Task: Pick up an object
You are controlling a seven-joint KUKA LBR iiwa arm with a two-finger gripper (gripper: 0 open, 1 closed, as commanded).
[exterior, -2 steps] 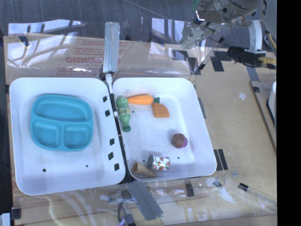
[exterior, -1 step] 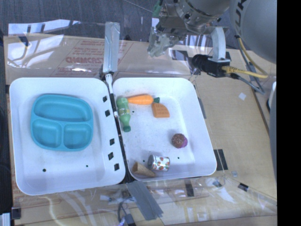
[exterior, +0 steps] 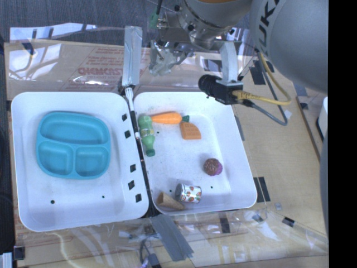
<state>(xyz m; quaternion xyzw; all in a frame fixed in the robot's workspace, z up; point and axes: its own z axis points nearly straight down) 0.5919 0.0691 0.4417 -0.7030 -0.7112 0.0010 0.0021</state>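
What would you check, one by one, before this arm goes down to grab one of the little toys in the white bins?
1. Things to pick lie in the right bin: carrot, green bottle, can: ok.
2. The gripper sits above the bin's far edge, not over any object: not ok yet.
3. Fingers open for a grasp: cannot tell.
4. Gripper carries nothing already: cannot tell.
5. Target stands apart from its neighbours: the brown ball lies alone: ok; the carrot touches the orange wedge: not ok.
6. The green bottle hugs the bin wall, which is awkward: not ok.

A blue divided tray (exterior: 73, 144) lies in the left bin (exterior: 25, 200).
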